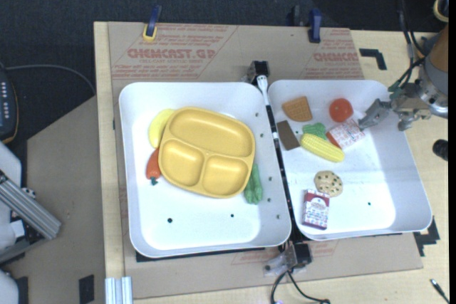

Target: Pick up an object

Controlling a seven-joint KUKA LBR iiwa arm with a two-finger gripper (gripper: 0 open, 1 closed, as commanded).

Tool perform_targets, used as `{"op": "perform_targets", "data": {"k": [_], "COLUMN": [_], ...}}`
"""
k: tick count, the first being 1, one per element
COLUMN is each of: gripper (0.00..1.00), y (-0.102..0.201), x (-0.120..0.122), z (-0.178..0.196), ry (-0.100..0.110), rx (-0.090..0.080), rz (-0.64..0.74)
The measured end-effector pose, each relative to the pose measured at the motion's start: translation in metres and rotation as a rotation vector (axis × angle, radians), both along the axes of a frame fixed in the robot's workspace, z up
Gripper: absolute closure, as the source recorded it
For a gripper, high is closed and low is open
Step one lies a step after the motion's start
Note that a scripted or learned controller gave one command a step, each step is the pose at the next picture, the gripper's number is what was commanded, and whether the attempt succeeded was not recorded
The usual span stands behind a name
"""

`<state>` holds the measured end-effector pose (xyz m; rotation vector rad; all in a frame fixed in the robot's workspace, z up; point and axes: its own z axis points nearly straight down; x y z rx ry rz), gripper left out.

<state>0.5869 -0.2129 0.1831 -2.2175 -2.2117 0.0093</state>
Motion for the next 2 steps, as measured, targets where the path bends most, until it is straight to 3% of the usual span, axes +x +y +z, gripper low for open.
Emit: {"op": "perform_targets", "data": {"k": [1, 2], "gripper": [0.0, 0.0], "y": [0.0, -0.006], "x": [0.003, -0.006], "z": [0.006, -0.047], "ry": [-0.012, -0.004], "rx": [-0.003, -0.001], "rz": [0.003, 0.002]}}
